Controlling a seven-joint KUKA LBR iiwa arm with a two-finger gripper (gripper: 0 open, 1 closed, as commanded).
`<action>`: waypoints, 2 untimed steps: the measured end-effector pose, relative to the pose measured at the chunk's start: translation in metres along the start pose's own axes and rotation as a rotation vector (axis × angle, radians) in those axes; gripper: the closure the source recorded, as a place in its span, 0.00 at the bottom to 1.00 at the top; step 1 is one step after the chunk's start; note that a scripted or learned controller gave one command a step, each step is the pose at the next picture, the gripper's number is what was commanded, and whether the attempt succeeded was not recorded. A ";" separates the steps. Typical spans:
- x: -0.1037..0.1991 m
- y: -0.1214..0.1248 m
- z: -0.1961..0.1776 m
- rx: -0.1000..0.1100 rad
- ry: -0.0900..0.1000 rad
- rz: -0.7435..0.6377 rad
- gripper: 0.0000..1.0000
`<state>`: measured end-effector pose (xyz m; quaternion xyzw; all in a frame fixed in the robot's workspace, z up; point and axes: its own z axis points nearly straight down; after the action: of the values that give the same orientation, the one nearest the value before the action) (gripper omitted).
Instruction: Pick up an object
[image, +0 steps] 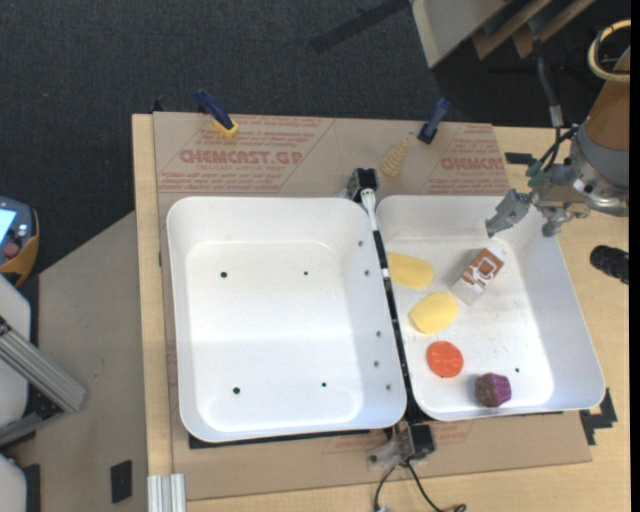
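The right bin (560, 300) holds several small objects. A yellow lump (410, 270) lies near its left wall, and a second yellow piece (433, 312) sits just below it. A white and brown carton (479, 273) lies tilted in the middle. An orange-red round object (445, 359) and a dark purple object (492, 390) rest near the front. My gripper (527, 217) hangs open over the bin's back right part, above and to the right of the carton, with nothing between its fingers.
The left bin (190, 300) sits beside the right one, joined along a black seam. Both rest on a cardboard sheet (270, 150) held by blue clamps (215, 110) at the back. Bench edges lie at right and front.
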<state>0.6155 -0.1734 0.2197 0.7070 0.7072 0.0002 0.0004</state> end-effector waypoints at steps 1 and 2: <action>0.070 0.025 0.087 0.007 0.004 -0.006 0.00; 0.076 -0.037 0.102 -0.006 -0.002 0.000 0.00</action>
<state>0.5789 -0.0973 0.1174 0.7072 0.7070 0.0016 0.0033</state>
